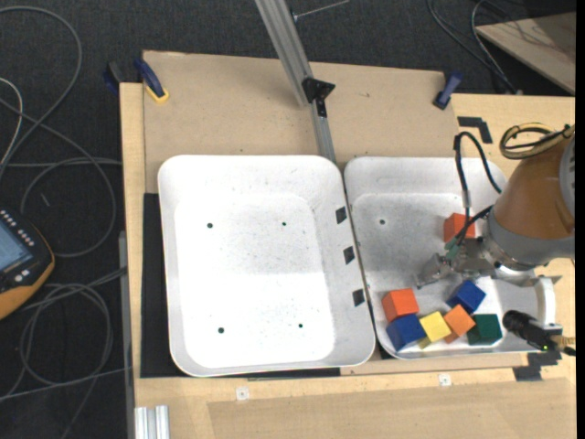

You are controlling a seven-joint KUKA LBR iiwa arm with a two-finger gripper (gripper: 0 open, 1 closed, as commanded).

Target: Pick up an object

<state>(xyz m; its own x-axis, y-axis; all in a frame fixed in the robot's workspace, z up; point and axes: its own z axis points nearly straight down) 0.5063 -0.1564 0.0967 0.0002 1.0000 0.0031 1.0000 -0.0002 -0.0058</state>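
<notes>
My gripper (pixel 447 270) hangs low inside the right bin (pixel 402 186), near its right side, and its grey fingers look spread apart with nothing between them. A red-orange block (pixel 454 226) lies just behind it. A blue block (pixel 469 295) sits just in front of it. Along the bin's front wall lie an orange block (pixel 399 302), a second blue block (pixel 405 332), a yellow block (pixel 434 326), a smaller orange block (pixel 460 319) and a green block (pixel 485 327). The arm's orange band (pixel 535 204) hides the bin's right wall.
The left bin (pixel 178 245) stands beside the right one, with a raised divider (pixel 352 254) between them. A metal pole (pixel 292 53) slants up from the bench's back. Clamps hold the bench's far corners. Cables lie on the floor to the left.
</notes>
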